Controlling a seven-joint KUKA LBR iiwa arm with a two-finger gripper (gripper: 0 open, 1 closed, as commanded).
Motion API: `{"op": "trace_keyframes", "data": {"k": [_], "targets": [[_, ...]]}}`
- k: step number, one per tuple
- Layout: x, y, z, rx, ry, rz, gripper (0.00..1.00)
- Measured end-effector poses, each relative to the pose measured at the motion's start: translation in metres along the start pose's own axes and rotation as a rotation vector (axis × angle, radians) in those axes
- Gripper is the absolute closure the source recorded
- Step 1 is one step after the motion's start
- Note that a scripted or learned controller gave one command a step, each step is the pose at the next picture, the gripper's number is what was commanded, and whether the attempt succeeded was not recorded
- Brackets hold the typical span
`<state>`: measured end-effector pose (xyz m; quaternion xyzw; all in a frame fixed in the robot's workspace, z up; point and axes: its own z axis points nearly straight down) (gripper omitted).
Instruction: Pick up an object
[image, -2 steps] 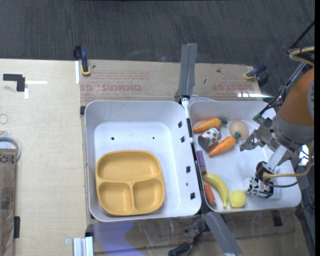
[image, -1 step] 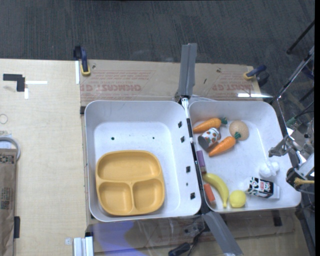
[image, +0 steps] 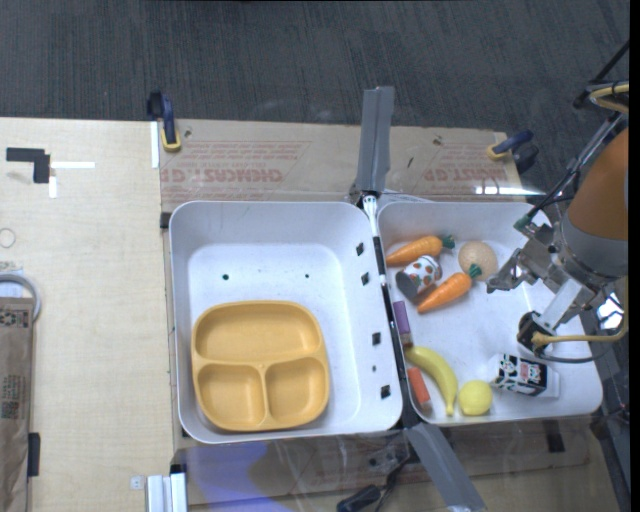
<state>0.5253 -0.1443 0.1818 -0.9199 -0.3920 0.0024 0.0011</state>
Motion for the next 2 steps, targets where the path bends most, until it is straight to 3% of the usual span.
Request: {"op": "trace_keyframes", "data": {"k": [1, 2], "targets": [[-0.073, 0.003, -0.042, -0.001, 0.001, 0.218, 0.00], [-0.088, 0.018, -0.047, 0.000, 0.000, 0.349, 0.00]]}}
